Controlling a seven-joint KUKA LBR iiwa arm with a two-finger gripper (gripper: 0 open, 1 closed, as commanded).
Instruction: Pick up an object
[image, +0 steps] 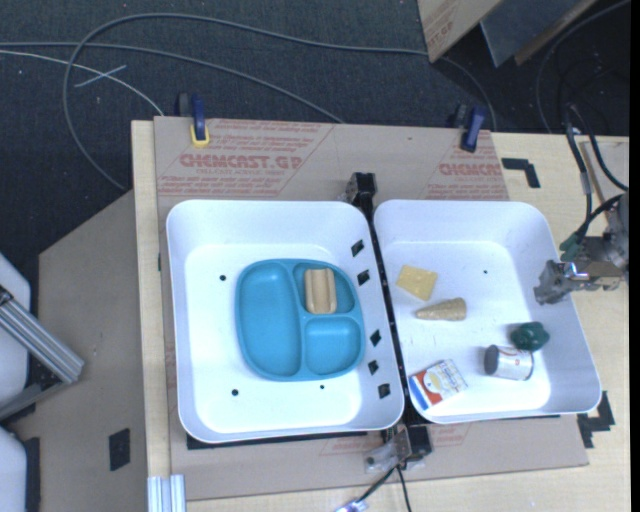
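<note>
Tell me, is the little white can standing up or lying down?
Lying down. The white can rests on its side in the right bin, its dark end facing left, beside the green lump.

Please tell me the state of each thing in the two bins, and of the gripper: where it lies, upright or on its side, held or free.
blue divided plate: flat in left bin.
tan block: lying in the plate's upper right compartment.
yellow wedge: flat in right bin, free.
tan cone: on its side, free.
green object: resting near right wall, free.
small can: on its side, free.
white carton: lying flat, free.
gripper: at right bin's right edge, holding nothing visible.
</note>
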